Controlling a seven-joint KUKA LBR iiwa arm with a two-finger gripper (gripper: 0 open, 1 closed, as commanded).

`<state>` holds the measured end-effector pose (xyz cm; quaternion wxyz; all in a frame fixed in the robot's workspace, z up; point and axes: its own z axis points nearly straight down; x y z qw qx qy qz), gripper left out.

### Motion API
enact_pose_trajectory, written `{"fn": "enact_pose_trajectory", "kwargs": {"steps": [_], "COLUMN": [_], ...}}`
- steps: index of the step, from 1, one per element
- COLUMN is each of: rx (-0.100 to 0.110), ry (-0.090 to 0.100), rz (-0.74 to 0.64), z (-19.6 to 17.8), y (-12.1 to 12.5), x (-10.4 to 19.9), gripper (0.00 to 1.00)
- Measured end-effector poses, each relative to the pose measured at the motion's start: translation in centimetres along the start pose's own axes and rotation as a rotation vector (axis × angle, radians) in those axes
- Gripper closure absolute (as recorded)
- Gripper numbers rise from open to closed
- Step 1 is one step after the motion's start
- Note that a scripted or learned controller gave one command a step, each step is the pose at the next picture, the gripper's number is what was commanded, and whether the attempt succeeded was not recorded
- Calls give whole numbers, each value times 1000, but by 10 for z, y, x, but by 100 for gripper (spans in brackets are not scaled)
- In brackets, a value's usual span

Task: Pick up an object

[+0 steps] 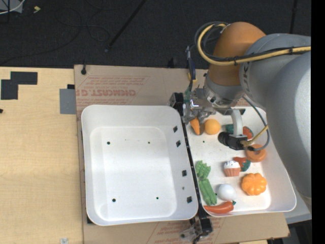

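My arm (284, 80) reaches in from the right, its orange band (236, 39) above the far edge of the right bin (278, 189). My fingers (195, 115) are down at that bin's far left corner, close to the wall it shares with the left bin (132, 161). From this slanted view I cannot tell whether they are open or closed, or whether anything sits between them.

Directly below them lies a small orange carrot (195, 127), close to the dividing wall. Just beside it, on its right, sits a round orange ball (212, 126); the two look close enough to touch.

The other toys lie in the same bin. An orange slice (257, 154) lies towards the right side, with a small red piece (247, 132) just beyond it. Near the middle stands a little cupcake (231, 169), and beside it to the right a pumpkin (253, 183). A green bean pod (205, 183) runs along the left wall, towards the near end. A white egg (226, 191) rests just right of the pod, and a red chili pepper (219, 208) lies against the near wall, right under the egg.

Both bins sit on a sheet of cardboard (127, 88) laid on the pale wooden tabletop (35, 161).
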<state>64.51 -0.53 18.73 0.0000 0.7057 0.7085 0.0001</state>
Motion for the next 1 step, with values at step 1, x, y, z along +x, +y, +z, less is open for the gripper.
{"fn": "enact_pose_trajectory", "kwargs": {"steps": [1], "rx": [2], "ry": [0], "rz": [0], "z": [-21], "y": [-2], "x": [55], "gripper": [100]}}
